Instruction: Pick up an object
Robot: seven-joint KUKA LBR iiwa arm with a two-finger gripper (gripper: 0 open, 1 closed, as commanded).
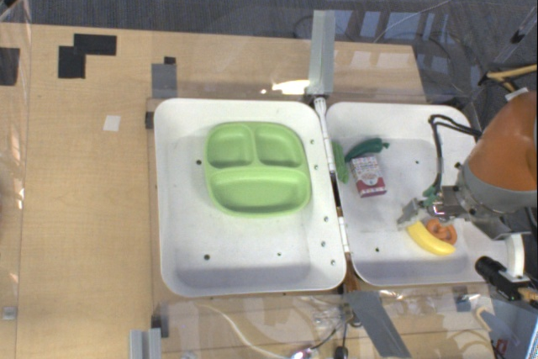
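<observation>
Two bins sit side by side on the bench [76,223]. The left bin [181,256] holds a divided plate [256,168], lying in its upper middle part. In the right bin [370,265], a pepper [366,148] lies near the dividing wall toward the far side, with a small carton [368,176] just in front of it. A banana [429,240] lies toward the near right corner, touching a round toy [440,228] behind it. The tool [430,208] hangs just above these two, the arm [504,155] entering from the right.

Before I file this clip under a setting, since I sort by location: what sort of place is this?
Most likely a robotics lab test bench, not a home. Two white bins sit fixed on a wooden bench, a robot arm reaches in, and toy items such as a banana serve as pick targets.
</observation>
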